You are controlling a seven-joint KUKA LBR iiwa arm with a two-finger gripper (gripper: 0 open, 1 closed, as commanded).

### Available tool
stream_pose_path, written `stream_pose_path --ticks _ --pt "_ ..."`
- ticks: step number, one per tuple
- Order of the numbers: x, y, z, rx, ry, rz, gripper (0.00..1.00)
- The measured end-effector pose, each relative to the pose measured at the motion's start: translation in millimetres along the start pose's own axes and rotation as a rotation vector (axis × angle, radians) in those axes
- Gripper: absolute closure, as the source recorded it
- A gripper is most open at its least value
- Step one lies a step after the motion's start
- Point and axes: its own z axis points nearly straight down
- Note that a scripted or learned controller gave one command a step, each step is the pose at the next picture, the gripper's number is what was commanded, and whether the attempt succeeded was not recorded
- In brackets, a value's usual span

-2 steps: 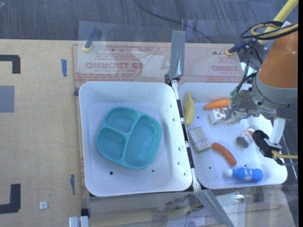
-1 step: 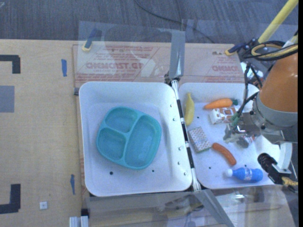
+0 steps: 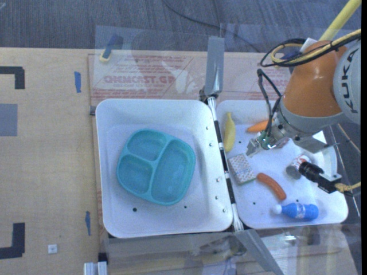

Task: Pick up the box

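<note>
Hanging over the right bin (image 3: 338, 211), the tool (image 3: 261, 144) sits above white floor near the banana (image 3: 229, 132). I cannot tell how the tool is set. The box (image 3: 241, 168), small and checked, lies flat just below the tool, beside the bin's left wall. A sausage (image 3: 270, 185) lies near it. The left bin (image 3: 114, 119) has a blue plate (image 3: 156, 166).
</note>
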Motion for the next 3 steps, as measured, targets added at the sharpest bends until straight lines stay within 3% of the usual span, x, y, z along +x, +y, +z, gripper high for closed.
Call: stream_pose_path --ticks 1,2,3 --pt "10 18 -80 -0.003 -0.002 -0.448 1.00" --pt "8 19 -91 -0.009 -0.006 -0.445 1.00" --pt "30 8 -67 0.000 0.001 -0.543 1.00"
